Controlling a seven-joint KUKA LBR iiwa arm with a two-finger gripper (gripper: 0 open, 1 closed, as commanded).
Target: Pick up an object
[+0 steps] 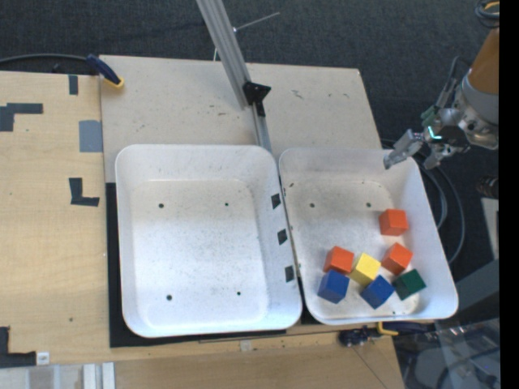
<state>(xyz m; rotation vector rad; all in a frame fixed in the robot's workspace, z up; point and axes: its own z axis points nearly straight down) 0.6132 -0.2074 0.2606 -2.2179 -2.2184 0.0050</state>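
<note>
A wooden desk (pixel 324 96) seen from above carries two shallow white bins side by side. The right bin (pixel 349 177) holds a cluster of small blocks at its near right corner: three orange blocks, with one (pixel 393 221) set slightly apart and farthest from the viewer, a yellow block (pixel 366 267), two blue blocks (pixel 333 286) and a green block (pixel 410 283). The pincer (pixel 413 148) hovers over the far right rim of that bin, holding nothing; whether its fingers are spread or closed cannot be told. The blocks lie nearer the viewer than the pincer, the lone orange block closest to it. The left bin (pixel 130 217) sits alongside.
</note>
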